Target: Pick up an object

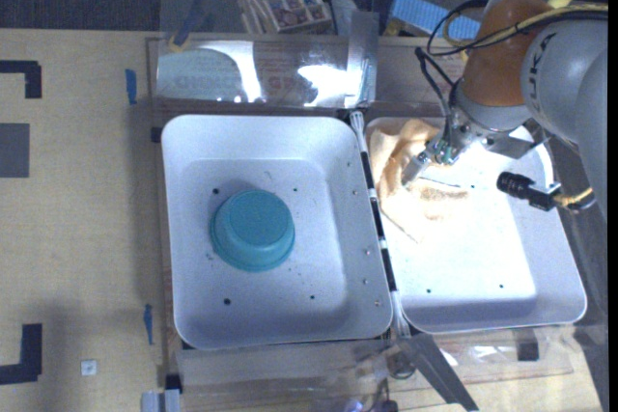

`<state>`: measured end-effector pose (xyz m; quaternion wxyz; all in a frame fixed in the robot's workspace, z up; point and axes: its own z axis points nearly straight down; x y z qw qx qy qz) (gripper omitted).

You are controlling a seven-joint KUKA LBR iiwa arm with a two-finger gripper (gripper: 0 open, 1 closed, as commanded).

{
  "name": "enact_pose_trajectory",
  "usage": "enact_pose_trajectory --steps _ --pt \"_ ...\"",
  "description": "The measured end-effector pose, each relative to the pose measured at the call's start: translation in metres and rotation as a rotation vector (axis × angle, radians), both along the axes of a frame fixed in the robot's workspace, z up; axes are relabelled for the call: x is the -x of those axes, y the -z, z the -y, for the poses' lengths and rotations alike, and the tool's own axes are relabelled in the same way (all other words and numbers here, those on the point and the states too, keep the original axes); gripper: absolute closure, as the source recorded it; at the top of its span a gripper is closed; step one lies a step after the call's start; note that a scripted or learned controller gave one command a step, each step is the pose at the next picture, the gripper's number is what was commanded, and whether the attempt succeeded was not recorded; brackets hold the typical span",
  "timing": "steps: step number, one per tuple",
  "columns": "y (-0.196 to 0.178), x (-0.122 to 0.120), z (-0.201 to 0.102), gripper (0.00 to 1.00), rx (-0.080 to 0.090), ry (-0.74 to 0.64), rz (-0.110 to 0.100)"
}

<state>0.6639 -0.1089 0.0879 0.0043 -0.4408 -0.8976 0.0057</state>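
I had the end effector low in the right bin, over the beige cloth at its far left corner. How wide it stood I could not tell, so I judged a straight descent onto a raised fold was best before squeezing.

Item one: a teal bowl, round, resting upside down with its flat base facing up. It sits alone on the floor of the left bin, slightly toward 9 o'clock of the bin's centre, clear of all walls. No visible damage.

Item two: a pale cream cloth, crumpled and partly spread flat, lying in the right bin at its 10 o'clock corner. It is bunched against the wall shared with the left bin, with one thin edge trailing toward 6 o'clock.
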Motion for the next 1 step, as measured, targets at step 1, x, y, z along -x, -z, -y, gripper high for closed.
enact_pose_trajectory --steps 1 --pt "0.0000 0.0000 0.0001 0.00 0.000 0.000 0.000"
